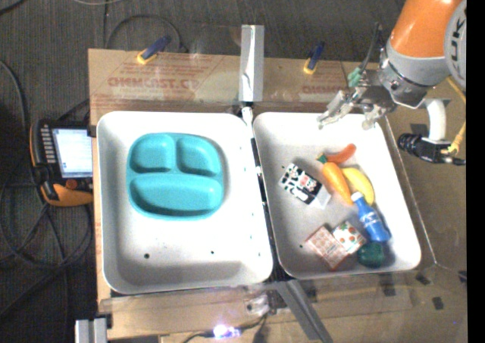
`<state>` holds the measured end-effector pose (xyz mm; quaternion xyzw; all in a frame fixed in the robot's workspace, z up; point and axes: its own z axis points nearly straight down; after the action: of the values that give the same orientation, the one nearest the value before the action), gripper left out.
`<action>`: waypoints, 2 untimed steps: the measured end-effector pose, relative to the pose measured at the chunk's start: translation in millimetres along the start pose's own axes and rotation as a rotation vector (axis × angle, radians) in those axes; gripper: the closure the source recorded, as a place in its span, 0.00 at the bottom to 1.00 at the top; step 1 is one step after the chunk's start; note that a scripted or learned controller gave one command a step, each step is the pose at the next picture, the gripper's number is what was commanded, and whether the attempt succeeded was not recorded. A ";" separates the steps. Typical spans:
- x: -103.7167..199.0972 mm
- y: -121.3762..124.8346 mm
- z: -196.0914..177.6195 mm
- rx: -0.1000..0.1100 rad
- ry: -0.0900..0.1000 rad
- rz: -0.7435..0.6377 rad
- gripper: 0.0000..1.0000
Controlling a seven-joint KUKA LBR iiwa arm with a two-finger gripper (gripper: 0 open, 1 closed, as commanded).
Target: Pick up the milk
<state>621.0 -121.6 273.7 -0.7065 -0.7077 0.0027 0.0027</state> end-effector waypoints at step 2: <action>26.5 -52.6 165.7 0.000 0.002 0.048 0.00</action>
<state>567.1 -95.1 108.4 -0.7234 -0.6905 0.0020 0.0033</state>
